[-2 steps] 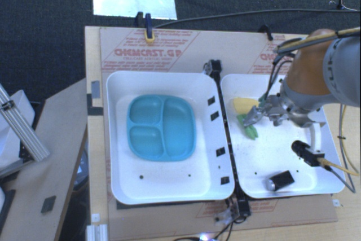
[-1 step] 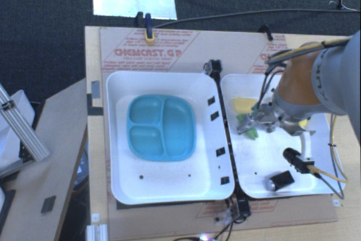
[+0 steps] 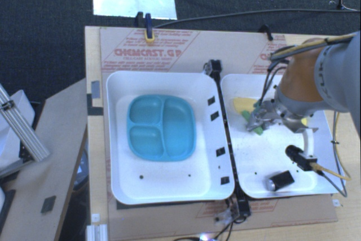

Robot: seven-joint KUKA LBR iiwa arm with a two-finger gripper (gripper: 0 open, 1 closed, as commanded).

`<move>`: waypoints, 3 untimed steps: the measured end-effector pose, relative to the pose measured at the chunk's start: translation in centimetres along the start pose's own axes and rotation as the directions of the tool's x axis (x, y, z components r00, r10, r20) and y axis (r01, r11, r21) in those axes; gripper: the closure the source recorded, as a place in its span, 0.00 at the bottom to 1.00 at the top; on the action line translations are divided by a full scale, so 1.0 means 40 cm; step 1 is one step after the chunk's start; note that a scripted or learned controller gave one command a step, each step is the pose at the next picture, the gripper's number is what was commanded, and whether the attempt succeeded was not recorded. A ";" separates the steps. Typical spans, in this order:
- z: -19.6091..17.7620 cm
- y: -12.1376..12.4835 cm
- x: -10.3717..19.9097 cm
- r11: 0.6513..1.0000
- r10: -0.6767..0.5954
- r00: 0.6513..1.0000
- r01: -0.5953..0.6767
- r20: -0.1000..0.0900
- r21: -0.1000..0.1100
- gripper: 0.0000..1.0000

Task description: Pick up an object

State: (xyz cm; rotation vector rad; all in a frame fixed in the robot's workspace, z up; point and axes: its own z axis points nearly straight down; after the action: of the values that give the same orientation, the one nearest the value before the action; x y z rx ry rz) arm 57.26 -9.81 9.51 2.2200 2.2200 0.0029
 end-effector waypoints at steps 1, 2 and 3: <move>-0.147 0.012 0.023 1.000 -0.005 1.000 0.005 0.000 -0.005 1.00; -0.283 0.018 0.022 1.000 -0.004 1.000 0.004 0.001 -0.005 1.00; -0.288 0.037 0.133 1.000 -0.009 1.000 0.009 -0.002 0.000 1.00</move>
State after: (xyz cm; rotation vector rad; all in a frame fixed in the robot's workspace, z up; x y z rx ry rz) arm 58.69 -4.49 21.02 2.2110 2.2303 0.0047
